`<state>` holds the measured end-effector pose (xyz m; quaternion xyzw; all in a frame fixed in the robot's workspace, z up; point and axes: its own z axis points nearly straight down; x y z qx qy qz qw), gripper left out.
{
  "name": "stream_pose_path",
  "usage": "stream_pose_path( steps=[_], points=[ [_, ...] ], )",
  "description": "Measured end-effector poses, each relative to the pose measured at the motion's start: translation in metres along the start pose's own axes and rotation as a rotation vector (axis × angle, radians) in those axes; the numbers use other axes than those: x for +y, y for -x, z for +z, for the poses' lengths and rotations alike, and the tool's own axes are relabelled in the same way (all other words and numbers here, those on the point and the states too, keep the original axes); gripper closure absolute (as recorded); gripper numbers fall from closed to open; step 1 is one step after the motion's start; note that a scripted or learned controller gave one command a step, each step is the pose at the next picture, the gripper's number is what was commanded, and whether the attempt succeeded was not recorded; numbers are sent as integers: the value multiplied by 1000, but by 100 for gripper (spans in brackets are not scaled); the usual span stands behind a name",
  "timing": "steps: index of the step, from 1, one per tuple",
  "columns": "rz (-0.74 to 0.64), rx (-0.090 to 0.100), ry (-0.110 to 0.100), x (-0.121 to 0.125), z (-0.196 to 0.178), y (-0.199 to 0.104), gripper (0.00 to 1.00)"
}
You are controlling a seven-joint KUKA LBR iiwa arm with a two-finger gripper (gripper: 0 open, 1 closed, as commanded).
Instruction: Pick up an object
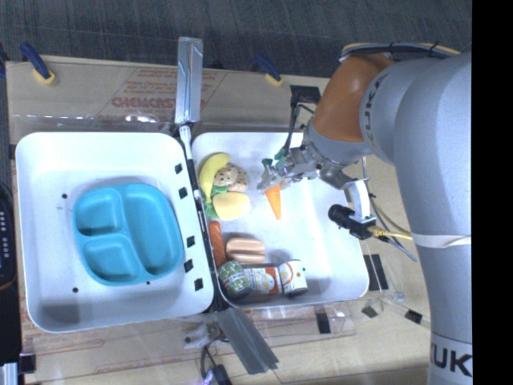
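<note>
Your end effector (pixel 271 181) sits low in the right bin (pixel 337 255), right at the top of the toy carrot (pixel 275 201). Can't tell if it has a grip on it. The carrot lies just beside the banana (pixel 211 171). Lift straight up slowly; watch it doesn't slip.

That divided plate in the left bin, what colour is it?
The divided plate is light blue all over, plain to see in the camera view.
</note>
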<state>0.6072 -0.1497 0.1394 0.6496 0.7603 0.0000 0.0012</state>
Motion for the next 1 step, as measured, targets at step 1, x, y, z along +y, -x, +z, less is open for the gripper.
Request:
stream_pose_path(
  steps=[1],
  points=[
    [-84,3,0,-29,-55,-74,100]
  ],
)
